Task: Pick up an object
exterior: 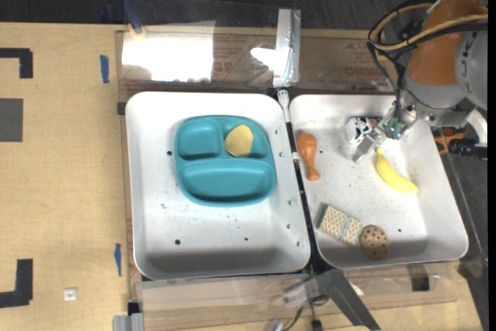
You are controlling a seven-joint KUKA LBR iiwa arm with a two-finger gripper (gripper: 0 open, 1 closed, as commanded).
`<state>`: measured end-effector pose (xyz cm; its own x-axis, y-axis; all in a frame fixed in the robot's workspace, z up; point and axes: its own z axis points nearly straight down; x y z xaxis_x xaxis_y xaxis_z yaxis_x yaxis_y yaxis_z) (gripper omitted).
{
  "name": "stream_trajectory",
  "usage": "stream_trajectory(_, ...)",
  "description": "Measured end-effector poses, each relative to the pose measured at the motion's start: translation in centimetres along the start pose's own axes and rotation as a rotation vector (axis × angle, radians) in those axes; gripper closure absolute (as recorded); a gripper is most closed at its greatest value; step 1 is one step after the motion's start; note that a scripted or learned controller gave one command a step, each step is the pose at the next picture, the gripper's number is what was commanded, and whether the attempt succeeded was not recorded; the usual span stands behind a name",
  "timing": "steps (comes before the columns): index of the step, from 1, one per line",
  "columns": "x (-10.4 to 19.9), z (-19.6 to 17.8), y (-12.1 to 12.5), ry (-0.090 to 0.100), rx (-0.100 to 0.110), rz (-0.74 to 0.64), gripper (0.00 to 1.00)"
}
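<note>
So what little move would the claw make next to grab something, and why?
Probably a short drop straight down. The claw hangs over the right bin, right beside a small black-and-white object, with the banana just below it in the picture. Those two lie closest, so either is the likely target; the orange piece, checkered block and brown ball sit farther off.

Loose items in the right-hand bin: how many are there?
5: an orange drumstick at its left wall, a black-and-white toy by the gripper, a banana, a patterned cracker and a round cookie in front.
</note>
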<state>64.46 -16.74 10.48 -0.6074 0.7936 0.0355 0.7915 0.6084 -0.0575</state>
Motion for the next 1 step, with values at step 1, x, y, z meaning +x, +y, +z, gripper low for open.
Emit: stream_trajectory(1,-1.26,2.02,-6.69,-0.037,-0.063,0.1,0.0)
